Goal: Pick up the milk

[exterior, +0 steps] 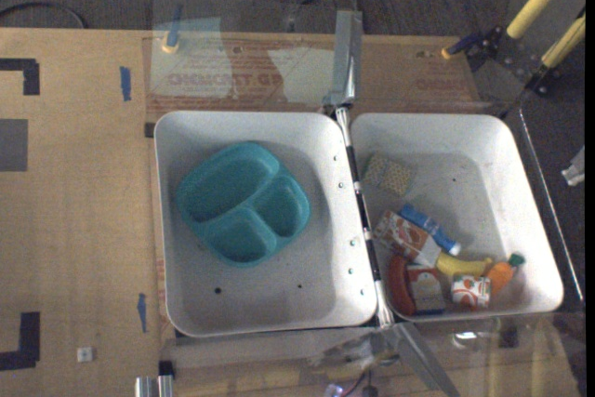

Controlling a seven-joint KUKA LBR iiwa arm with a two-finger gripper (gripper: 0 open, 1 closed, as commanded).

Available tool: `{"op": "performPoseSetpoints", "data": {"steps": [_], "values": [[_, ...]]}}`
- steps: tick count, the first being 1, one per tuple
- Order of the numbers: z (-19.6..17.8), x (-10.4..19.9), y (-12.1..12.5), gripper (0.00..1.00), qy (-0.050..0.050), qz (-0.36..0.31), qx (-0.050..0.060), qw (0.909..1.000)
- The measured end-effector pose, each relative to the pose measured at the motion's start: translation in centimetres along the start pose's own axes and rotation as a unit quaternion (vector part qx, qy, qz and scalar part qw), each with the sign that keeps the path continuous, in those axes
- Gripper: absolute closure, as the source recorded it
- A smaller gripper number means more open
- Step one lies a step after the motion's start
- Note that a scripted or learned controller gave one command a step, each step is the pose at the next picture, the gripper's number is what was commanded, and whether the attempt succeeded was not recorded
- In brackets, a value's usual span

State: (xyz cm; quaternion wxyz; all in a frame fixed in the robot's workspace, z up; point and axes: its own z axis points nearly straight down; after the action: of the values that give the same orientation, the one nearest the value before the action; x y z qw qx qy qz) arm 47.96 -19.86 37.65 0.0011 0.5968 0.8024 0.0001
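The milk (433,231), as far as can be told the small white bottle with blue ends, lies on its side in the right bin (483,139), slanting from upper left to lower right, a little below the bin's middle and towards its left half. Its upper end rests against a red and white carton (403,234) that lies just to its left, and its lower blue end comes close to a yellow banana (462,267). Below these, along the bin's near wall, the things are packed together: a dark red sausage (400,284) at the left, a small box (428,287) beside it, a red and white can (470,291) under the banana, and an orange carrot (502,274) at the right. A tan cracker (388,174) lies apart, above the carton and near the bin's left wall. The upper and right parts of this bin are bare white floor, so the open room lies above and to the right of the milk, while the left and lower sides are crowded. The left bin (186,293) holds a teal divided plate (244,202), well apart from the milk across the two touching rims. Both bins sit on the brown bench (74,200). Whether the end effector is apart or together cannot be told, nor how the milk lies relative to it.
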Motion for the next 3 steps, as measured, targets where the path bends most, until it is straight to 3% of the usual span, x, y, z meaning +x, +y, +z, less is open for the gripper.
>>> {"op": "performPoseSetpoints", "data": {"steps": [1, 2, 3], "values": [[-6.0, -2.3, -0.5, 1.0, -0.001, -0.008, -0.001, 1.0], [0.6, -0.4, -0.2, 1.0, 0.0, -0.034, -0.001, 0.9994], [3.0, -0.8, -0.1, 1.0, 0.0, -0.038, 0.0, 0.9993]]}}
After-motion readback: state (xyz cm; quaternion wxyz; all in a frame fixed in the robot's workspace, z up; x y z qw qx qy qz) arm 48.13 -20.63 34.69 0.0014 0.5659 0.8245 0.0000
